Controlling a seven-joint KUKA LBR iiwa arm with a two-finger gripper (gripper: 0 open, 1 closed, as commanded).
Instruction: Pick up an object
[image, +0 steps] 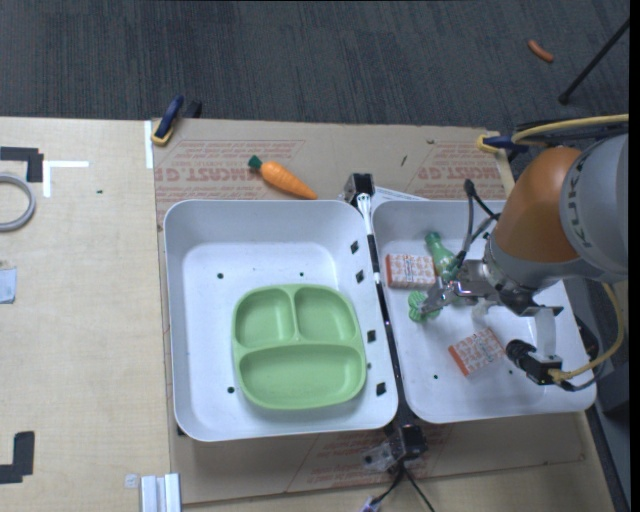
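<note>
Fingers at one green bottle — grip unclear — between two orange-white packets.

Right bin, near the left wall: green bottle, tilted, partly hidden; small box printed in orange and white, laid flat. Towards the front edge: second orange-printed packet, laid askew.

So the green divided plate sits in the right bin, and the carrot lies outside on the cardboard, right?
Not quite. The camera view shows the green divided plate in the left bin, not the right one. The carrot does lie outside on the cardboard.
</note>
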